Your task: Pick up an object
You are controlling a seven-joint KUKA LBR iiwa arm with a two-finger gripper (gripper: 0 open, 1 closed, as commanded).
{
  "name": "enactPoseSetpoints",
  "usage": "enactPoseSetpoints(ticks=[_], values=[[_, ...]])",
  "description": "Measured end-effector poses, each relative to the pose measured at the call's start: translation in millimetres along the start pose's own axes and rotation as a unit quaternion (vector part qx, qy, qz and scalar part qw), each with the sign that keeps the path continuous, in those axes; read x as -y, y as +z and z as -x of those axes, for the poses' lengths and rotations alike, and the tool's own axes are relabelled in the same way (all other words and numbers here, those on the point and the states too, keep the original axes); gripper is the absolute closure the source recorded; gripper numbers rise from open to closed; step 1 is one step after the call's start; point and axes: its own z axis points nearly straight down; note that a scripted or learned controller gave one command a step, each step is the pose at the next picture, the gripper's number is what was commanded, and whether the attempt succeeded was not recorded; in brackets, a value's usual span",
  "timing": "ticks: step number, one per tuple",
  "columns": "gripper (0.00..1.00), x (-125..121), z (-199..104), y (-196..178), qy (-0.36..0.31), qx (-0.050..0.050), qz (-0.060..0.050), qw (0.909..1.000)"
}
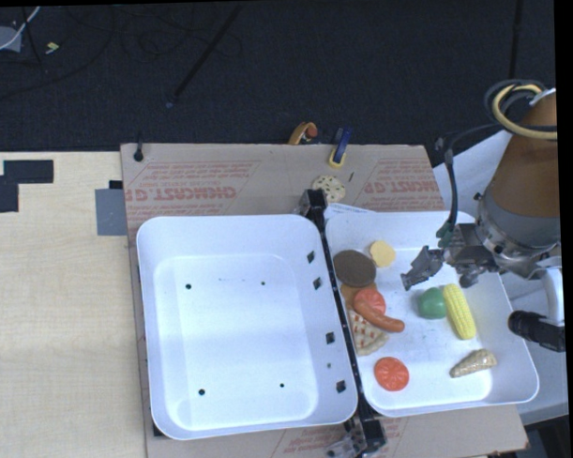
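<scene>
The right white bin (517, 380) holds several toy foods. A green vegetable (432, 304) lies beside a yellow corn cob (459, 310). A brown round patty (354, 267) and a small yellow disc (382, 255) sit farther back. A red sausage (380, 313) rests on a waffle (367, 337). Toward the front are a red tomato slice (392, 373) and a beige cone-shaped piece (473, 362). My gripper (447, 268) hangs just above the green vegetable and the corn. It is open, with nothing between its dark fingers (422, 267).
The left white bin (156, 265) stands beside the right one, with a black divider (331, 297) between them. A cookie (328, 187) lies on the cardboard behind the bins. The orange-banded arm (533, 168) comes in over the right bin's far right corner.
</scene>
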Motion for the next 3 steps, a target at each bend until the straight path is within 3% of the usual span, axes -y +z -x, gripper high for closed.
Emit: enactPoseSetpoints(ticks=[1, 2, 3], values=[[0.00, -0.1, -39.8, 62.8, -0.001, -0.001, -0.003, 1.0000], [0.00, 8.5, -10.1, 161.5, 0.002, -0.001, 0.001, 1.0000], [1.00, 6.7, -9.3, 147.2, 0.004, -0.002, 0.002, 1.0000]])
